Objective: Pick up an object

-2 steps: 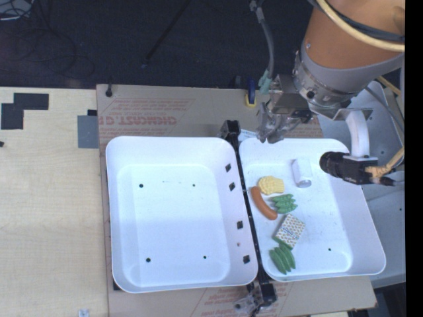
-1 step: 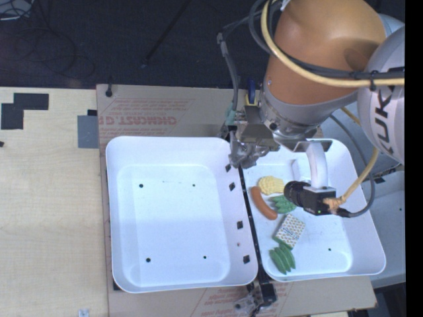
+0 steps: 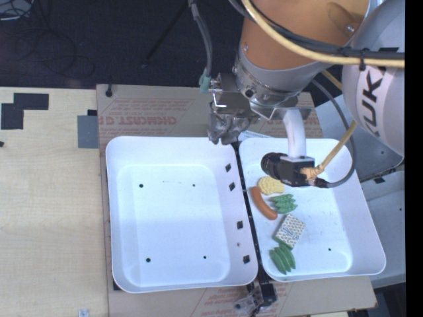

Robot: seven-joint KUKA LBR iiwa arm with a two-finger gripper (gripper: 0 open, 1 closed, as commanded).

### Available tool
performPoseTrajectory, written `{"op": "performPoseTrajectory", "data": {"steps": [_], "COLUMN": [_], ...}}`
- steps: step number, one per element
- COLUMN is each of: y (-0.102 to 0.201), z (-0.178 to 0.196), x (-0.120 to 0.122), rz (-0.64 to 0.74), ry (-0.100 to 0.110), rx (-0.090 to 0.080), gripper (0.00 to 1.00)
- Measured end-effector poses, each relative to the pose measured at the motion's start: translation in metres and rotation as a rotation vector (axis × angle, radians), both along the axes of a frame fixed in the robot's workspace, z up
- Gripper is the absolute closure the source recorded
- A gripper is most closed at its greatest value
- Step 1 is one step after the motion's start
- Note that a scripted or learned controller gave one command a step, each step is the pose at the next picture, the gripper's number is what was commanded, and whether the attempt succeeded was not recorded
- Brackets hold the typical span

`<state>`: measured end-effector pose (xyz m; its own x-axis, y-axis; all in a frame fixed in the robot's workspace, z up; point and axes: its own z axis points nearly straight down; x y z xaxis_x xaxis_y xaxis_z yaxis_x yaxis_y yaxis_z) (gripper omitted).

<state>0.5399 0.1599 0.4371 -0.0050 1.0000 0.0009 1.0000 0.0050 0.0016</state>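
So the gripper (image 3: 225, 132) hangs over the back rim of the right bin (image 3: 344, 256), near the divider; can't tell how it's set. Toys sit inside that bin: corn (image 3: 270, 185), a hot dog (image 3: 263, 203), green pods (image 3: 284, 203), a cracker (image 3: 290, 230), more pods (image 3: 282, 259).

A pale wood desk (image 3: 46, 197) with dark grey patches (image 3: 25, 107) fills the left. A brown cardboard sheet (image 3: 155, 111) with reversed red print lies on it. Beyond, the floor (image 3: 99, 32) is dark, crossed by thin black cables (image 3: 33, 18).
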Motion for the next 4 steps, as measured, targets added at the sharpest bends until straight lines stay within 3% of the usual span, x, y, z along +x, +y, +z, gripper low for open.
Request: {"op": "performPoseTrajectory", "data": {"steps": [1,2,3,4], "y": [-0.001,0.055,0.085,0.086], "z": [0.007,0.060,0.103,0.109], "x": [-0.001,-0.010,-0.050,-0.049], "rz": [0.003,0.000,0.000,0.005], "ry": [0.008,0.001,0.002,0.010], "rx": [-0.004,0.001,0.001,-0.005], "gripper": [1.00,1.00,1.00,1.00]}}
